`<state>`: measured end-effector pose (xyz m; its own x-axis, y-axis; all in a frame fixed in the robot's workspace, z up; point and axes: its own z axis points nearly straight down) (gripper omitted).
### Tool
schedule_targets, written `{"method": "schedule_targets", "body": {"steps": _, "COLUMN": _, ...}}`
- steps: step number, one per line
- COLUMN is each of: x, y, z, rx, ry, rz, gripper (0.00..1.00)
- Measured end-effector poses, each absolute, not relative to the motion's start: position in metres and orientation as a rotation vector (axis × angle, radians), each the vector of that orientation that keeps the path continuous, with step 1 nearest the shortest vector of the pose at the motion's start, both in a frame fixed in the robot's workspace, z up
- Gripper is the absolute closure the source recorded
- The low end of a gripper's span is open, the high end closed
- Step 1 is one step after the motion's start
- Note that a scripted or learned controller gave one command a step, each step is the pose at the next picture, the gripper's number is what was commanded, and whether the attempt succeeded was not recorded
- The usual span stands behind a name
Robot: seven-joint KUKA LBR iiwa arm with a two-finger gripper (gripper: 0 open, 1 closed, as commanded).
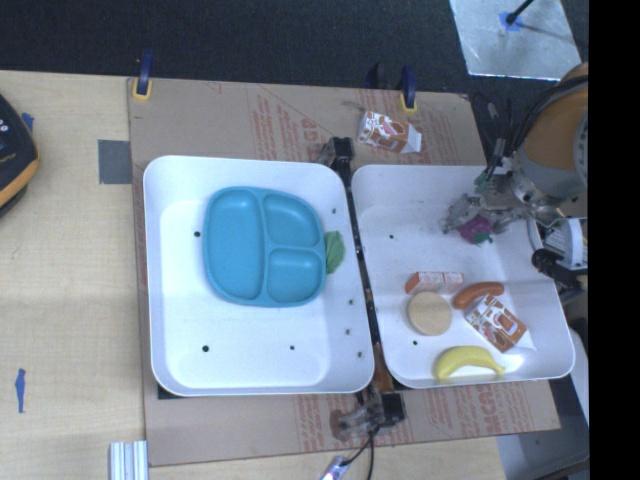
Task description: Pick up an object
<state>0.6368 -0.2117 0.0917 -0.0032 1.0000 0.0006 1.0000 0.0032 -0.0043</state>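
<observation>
My gripper (pixel 484 218) is low in the upper right part of the right bin (pixel 400 193), reaching in from the right. Its fingers look spread open, and a small purple object (pixel 476 232) lies on the bin floor just under and between them. Nothing is lifted. Further forward in the same bin lie a sausage (pixel 478 294), a round tan disc (pixel 430 314), a yellow banana (pixel 468 364), a red-and-white packet (pixel 496 324) and a small wrapper (pixel 435 280).
The left bin (pixel 180 348) holds a blue divided plate (pixel 265 246) with a green item (pixel 335 252) at its right edge. Another packet (pixel 388 133) lies on the cardboard behind the bins. A black and yellow device (pixel 12 158) sits at the far left.
</observation>
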Motion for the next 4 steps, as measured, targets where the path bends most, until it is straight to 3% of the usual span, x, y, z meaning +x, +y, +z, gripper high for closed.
{"method": "schedule_targets", "body": {"steps": 1, "x": 0.569, "y": -0.159, "z": 0.092, "rx": -2.214, "ry": -2.225, "rz": 0.005, "gripper": 0.00}}
{"method": "schedule_targets", "body": {"steps": 2, "x": 0.632, "y": -0.211, "z": 0.092, "rx": -2.216, "ry": -2.225, "rz": 0.002, "gripper": 0.00}}
{"method": "schedule_targets", "body": {"steps": 3, "x": 0.656, "y": -0.198, "z": 0.092, "rx": -2.216, "ry": -2.225, "rz": 0.002, "gripper": 0.00}}
{"method": "schedule_targets", "body": {"steps": 4, "x": 0.655, "y": -0.199, "z": 0.102, "rx": -2.207, "ry": -2.224, "rz": 0.012, "gripper": 1.00}}
